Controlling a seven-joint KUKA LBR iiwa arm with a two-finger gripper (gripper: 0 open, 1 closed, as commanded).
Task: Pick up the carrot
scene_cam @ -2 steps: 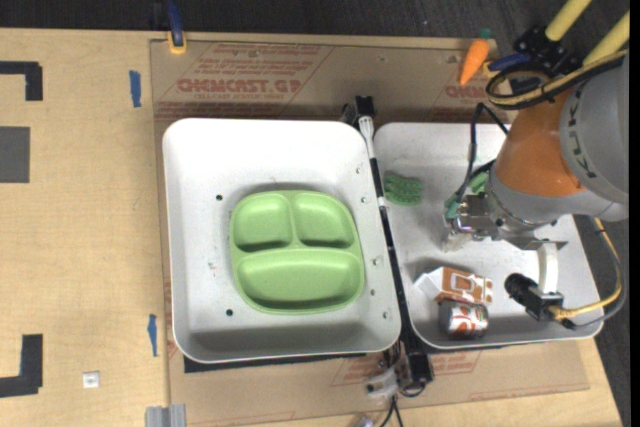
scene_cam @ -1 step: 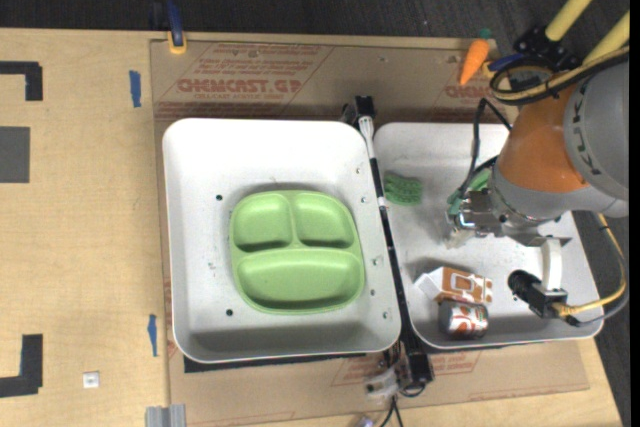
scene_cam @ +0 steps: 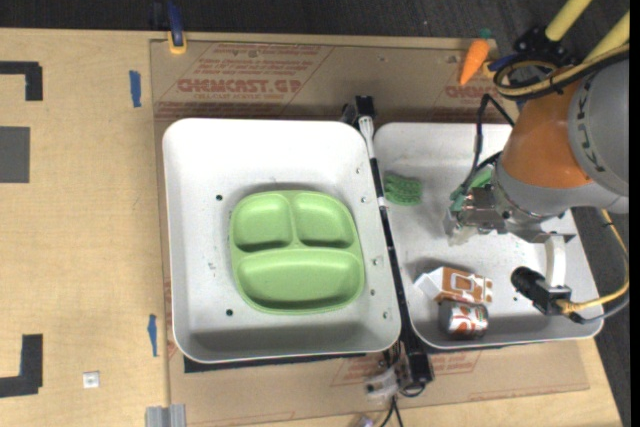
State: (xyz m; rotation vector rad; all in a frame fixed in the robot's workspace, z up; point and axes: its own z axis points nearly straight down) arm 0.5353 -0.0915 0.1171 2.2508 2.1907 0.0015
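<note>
The arm (scene_cam: 600, 130) comes in from the right side of the scene. Its grey body is at the right edge, and the orange band (scene_cam: 545, 150) sits just left of it, above the wrist. Below the band a grey wrist section (scene_cam: 535, 195) bends down and to the left. The gripper (scene_cam: 470, 215) is at the left end of the wrist, pointing down and a little to the left. It looks dark and metallic, with some green at its far side. Black and yellow cables (scene_cam: 525, 75) loop around the arm on the far side.
</note>
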